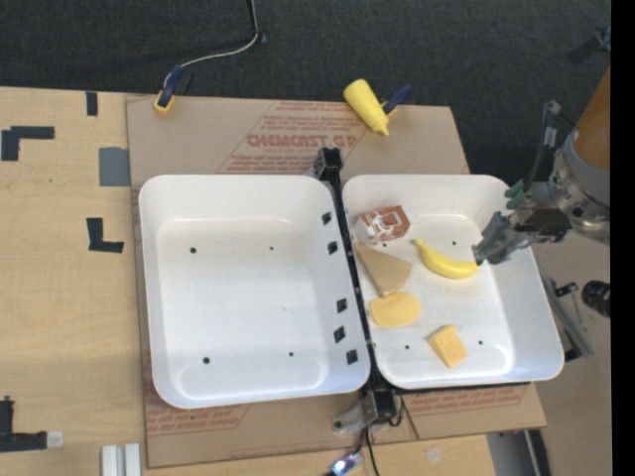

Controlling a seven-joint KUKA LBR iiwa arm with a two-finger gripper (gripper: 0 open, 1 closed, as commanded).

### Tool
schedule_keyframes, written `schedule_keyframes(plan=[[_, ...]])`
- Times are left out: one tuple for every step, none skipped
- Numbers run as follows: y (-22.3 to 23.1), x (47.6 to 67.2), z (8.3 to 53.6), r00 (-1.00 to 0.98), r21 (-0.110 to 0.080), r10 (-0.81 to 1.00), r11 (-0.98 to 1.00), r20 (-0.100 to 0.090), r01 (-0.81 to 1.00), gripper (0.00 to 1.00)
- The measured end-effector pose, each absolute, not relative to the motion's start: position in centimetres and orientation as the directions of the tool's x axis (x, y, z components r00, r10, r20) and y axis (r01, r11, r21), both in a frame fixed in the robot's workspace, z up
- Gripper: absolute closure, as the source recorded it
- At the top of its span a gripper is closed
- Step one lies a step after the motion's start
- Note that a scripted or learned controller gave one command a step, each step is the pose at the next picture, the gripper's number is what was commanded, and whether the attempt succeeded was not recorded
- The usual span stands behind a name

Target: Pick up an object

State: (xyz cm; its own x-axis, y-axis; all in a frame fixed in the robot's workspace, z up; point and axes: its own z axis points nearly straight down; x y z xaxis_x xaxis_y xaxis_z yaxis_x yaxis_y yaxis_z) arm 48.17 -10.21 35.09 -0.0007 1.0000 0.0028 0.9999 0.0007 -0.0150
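The right bin (516,357) holds a yellow banana (445,261), a brown-and-white wrapped snack (384,224), a tan wedge (388,270), a round yellow piece (395,310) and a yellow cube (447,346). My gripper (493,245) hangs over the right side of this bin, just right of the banana's end. Its dark fingers point down and to the left. Nothing shows between them.
The left bin (243,296) sits beside the right one, with a black divider clip strip (342,266) between them. A yellow bottle-shaped object (366,105) and a yellow-blue clamp (169,92) lie on the cardboard behind the bins.
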Motion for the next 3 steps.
schedule_keyframes(plan=[[-8.6, 48.4, 48.1, -0.005, 0.013, 1.000, 0.005, -0.002, 1.000, 1.00], [-5.3, 48.4, 49.6, -0.004, 0.002, 1.000, 0.004, 0.000, 1.000, 1.00], [-3.2, 49.2, 52.5, -0.003, 0.003, 1.000, 0.003, 0.000, 1.000, 1.00]])
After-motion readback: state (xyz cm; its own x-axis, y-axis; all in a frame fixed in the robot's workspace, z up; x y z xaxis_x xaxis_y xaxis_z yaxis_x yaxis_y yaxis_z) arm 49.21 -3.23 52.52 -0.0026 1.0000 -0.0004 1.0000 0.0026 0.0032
